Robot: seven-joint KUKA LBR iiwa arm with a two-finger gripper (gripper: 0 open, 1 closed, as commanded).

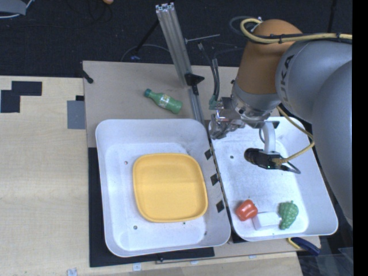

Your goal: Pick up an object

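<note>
One gripper (221,124) hung at the right bin's (238,180) far-left corner, grip impossible to tell; pepper (246,210), white block (265,220) and broccoli (288,213) lay near.

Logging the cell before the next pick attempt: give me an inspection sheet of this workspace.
Surface: shallow white left bin and shallow white right bin side by side on a tan bench.
Job's things: red round toy, small white block, green leafy toy in right bin's near corner; yellow rounded-square plate in left bin.
Clutter: green plastic bottle lying on bench behind left bin.
Grippers: gripper above right bin's far left corner.
Cables: yellow cable looped above the arm's orange band.
Surroundings: slanted aluminium post; dark floor behind.
</note>
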